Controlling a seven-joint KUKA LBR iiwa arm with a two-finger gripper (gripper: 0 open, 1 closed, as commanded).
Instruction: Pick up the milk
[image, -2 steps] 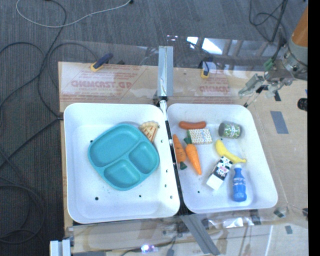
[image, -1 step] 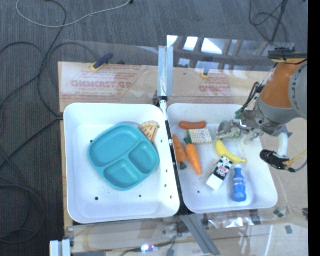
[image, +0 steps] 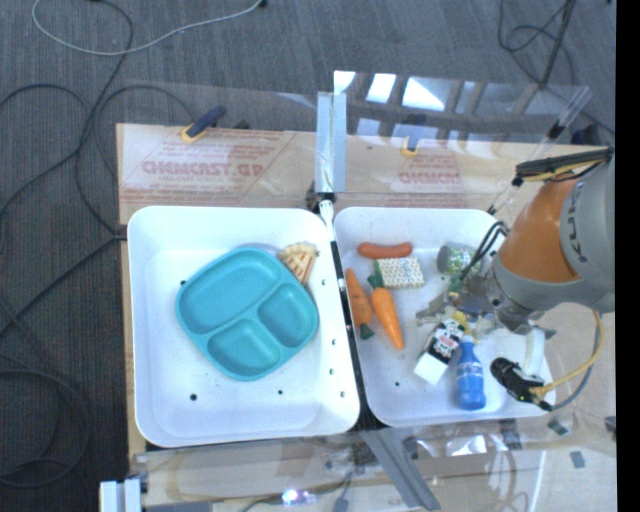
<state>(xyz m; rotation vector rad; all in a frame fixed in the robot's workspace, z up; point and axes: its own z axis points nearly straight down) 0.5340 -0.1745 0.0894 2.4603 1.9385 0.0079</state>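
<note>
Gripper (image: 452, 312) over right bin (image: 400, 395), at the milk carton (image: 438, 352).
Finger state cannot be told; blue bottle (image: 470, 375) lies at carton's 4 o'clock.

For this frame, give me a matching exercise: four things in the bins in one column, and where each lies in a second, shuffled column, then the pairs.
Things:
1. blue bottle
2. sausage
3. teal divided plate
4. milk carton

Places:
A. left bin, about the middle
B. right bin, far side, above the patterned block
C. right bin, near right corner
D. right bin, just left of the blue bottle, by the gripper

Pairs: 1-C, 2-B, 3-A, 4-D
</note>
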